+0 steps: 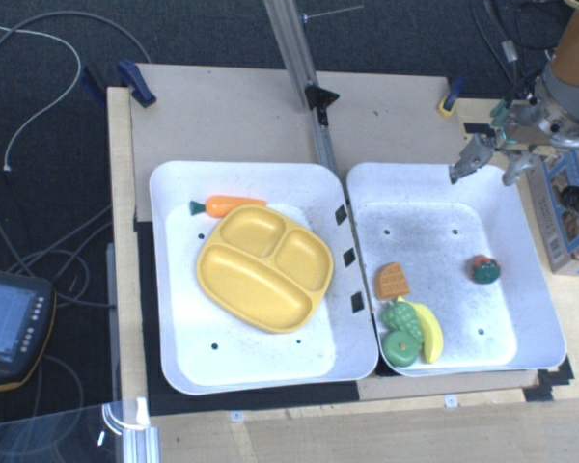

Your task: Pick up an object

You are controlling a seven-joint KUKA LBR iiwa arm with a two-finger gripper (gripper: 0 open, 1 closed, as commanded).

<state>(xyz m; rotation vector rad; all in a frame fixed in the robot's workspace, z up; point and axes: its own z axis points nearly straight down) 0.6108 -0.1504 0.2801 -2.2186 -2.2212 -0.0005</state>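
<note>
My gripper (488, 165) hangs over the far edge of the right bin (521, 258), its two fingers spread open with nothing between them. In that bin a small red and green toy (483, 269) lies right of centre. A tan waffle piece (393, 281), a bunch of green grapes (401, 315), a yellow banana (428, 332) and a green apple (399, 347) crowd the near left corner. The left bin (174, 287) holds a yellow divided plate (264, 267) and an orange carrot (230, 204) behind it.
A slanted metal pole (294, 41) rises from behind the bins, with its clamp above the seam between them. Blue and yellow clamps grip the board's far corners. Cables trail on the dark floor at left, near a tablet (10, 331).
</note>
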